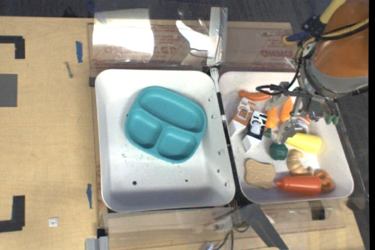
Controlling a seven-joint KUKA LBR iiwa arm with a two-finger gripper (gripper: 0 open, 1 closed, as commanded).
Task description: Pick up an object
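The right bin point(343, 155) holds a heap of toy food. In it lie a yellow block point(304, 142), a green round piece point(278, 151), a tan croissant point(296, 162), a toast slice point(259, 173), a red sausage point(302, 185), an orange carrot point(285, 108) and two small cartons point(256, 124). My gripper point(288, 126) reaches down from the right into the middle of this heap, just above the yellow block and the green piece. Nothing is visibly lifted off the bin floor.
The left bin point(111, 173) holds a teal divided plate point(166, 123) near its middle. A clear plastic sheet and a taped divider point(215, 38) stand behind the bins. The arm's orange band point(343, 47) and cables hang over the right bin's far corner.
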